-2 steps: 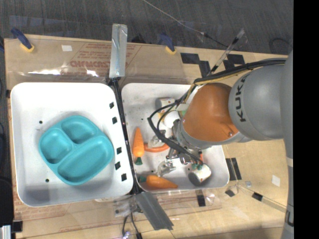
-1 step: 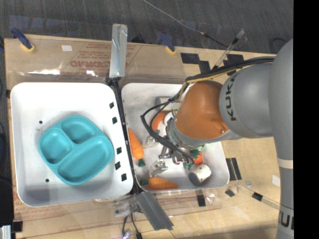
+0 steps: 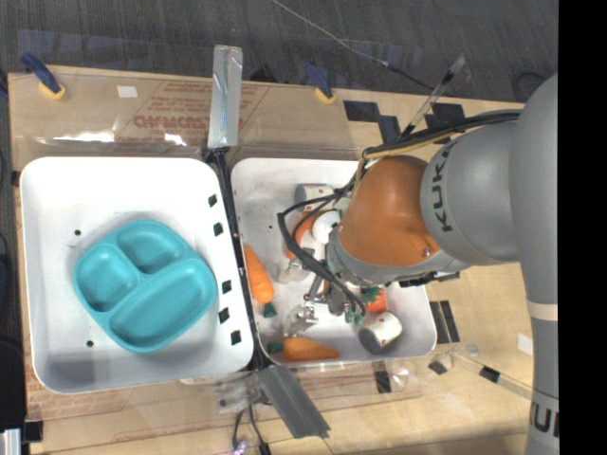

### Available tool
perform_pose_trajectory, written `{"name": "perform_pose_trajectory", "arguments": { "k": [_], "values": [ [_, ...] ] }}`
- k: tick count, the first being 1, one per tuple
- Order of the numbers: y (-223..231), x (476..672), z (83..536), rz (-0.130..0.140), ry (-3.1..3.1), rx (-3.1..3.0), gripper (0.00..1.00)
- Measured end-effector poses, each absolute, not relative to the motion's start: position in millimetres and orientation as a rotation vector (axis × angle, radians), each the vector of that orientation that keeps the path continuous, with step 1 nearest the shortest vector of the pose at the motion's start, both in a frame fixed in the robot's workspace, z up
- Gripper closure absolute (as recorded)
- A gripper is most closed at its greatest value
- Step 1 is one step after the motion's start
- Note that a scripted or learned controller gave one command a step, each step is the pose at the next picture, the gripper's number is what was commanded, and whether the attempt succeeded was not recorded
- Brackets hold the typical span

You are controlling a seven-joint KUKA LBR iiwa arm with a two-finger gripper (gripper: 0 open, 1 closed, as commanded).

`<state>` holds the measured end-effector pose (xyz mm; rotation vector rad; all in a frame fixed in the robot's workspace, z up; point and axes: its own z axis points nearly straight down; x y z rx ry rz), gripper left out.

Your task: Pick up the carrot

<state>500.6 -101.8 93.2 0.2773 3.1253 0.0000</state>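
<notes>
- Carrot (image 3: pixel 257 273): orange, tapered, with a small green end toward the front; in the right bin (image 3: pixel 256 173), just beside the left wall, pointing roughly front to back.
- Second carrot (image 3: pixel 308 351): also orange with a green end on its left; lying flat along the front wall of the same bin, near the front left corner.
- Gripper (image 3: pixel 308 313): low inside the right bin, between the two carrots and touching neither as far as can be seen; open or closed, impossible to tell from this angle; nothing seen held.
- Arm (image 3: pixel 479 202): grey, with the orange band (image 3: pixel 384 211) over the middle of the right bin, hiding a part of its floor.
- Also in the right bin: a small white cup (image 3: pixel 383 331) on its side near the front right, a small orange piece (image 3: pixel 376 300) just behind it, and an orange and white item (image 3: pixel 315 229) half hidden under the wrist, not clear enough to name.
- Left bin (image 3: pixel 57 188): white and shallow, holding a teal divided plate (image 3: pixel 144 283) with three compartments, set at a slant.
- Bench (image 3: pixel 85 102): brown, covered with a clear sheet; black tape marks (image 3: pixel 443 321) to the right of the bins.
- Behind the bench: dark carpet floor (image 3: pixel 114 8) with a thin cable (image 3: pixel 313 25) across it.
</notes>
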Motion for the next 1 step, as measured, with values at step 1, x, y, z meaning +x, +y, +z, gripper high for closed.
{"name": "perform_pose_trajectory", "arguments": {
  "k": [1],
  "values": [
    [-100.4, 501.9, 103.3, 0.0, 3.125, 0.264, 1.0]
  ]
}}
